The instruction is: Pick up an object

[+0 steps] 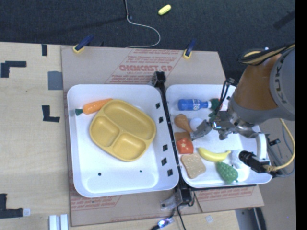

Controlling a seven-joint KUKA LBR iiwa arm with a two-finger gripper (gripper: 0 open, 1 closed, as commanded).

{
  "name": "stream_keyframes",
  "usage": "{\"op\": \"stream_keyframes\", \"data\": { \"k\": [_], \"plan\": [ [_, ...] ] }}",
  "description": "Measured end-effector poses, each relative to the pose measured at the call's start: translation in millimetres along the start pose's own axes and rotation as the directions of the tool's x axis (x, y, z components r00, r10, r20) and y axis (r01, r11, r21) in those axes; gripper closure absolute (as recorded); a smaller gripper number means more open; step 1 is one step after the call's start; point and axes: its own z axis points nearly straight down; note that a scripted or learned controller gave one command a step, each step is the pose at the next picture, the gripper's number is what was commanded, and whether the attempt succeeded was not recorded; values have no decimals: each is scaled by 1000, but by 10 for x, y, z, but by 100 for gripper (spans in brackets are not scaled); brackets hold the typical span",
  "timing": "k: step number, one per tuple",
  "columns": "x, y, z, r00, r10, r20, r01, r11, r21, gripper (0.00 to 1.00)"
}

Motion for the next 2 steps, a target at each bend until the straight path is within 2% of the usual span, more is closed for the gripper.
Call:
{"op": "stream_keyframes", "data": {
  "k": [1, 2],
  "plan": [
    [-33, 7, 446, 1000, 0, -1, 0, 1000, 0, 0],
    [-16, 59, 804, 1000, -1, -6, 1, 1000, -15, 0]
  ]
}}
